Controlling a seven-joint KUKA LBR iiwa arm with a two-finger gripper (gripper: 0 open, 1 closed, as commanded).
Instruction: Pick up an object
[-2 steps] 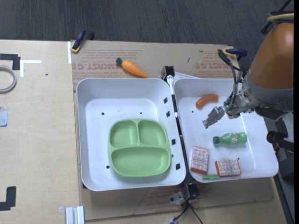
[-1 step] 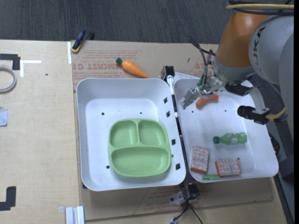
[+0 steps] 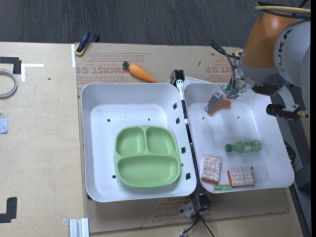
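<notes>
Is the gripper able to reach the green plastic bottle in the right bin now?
Probably yes. The green plastic bottle lies alone on the right bin's floor, apart from the two small cartons, and the gripper is above that bin.

Left bin: divided plate. Right bin: bottle mid, two boxes front. Carrot on bench behind left bin.

Bench top — pale tan board, bearing black tape marks and white tape strips at its left side. Brown cardboard sheet with red print lies over the bench middle. Floor beyond the far edge — dark grey carpet, evenly lit.
</notes>
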